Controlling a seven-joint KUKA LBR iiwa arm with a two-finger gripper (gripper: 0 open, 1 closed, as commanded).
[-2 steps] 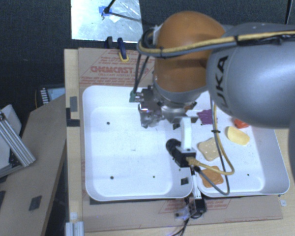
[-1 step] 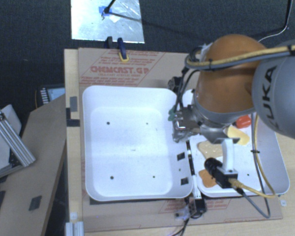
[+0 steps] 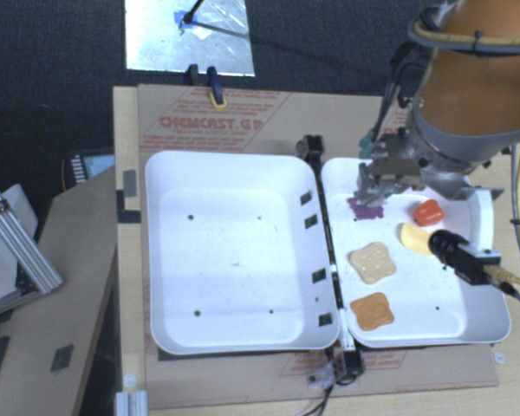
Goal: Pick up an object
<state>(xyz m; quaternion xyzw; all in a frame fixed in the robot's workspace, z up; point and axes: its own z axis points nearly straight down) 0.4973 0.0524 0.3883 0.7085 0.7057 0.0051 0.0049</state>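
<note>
My gripper (image 3: pixel 372 189) hangs low over the back left part of the right bin (image 3: pixel 481 319). Directly under it lies a small purple object (image 3: pixel 367 207), partly covered by the gripper; I cannot tell whether they touch. A red-orange piece (image 3: pixel 428 212) and a yellow piece (image 3: pixel 412 236) lie to the right of it. Nearer the front, a pale beige cracker-shaped piece (image 3: pixel 372 263) and an orange-brown one (image 3: pixel 372 311) rest on the bin floor.
The left bin (image 3: pixel 234 250) sits beside the right one, with a black divider with clips (image 3: pixel 322 241) between them. A black cylindrical fitting with a cable (image 3: pixel 459 256) reaches over the right bin's right side. The arm's orange band (image 3: pixel 490 24) looms at the upper right.
</note>
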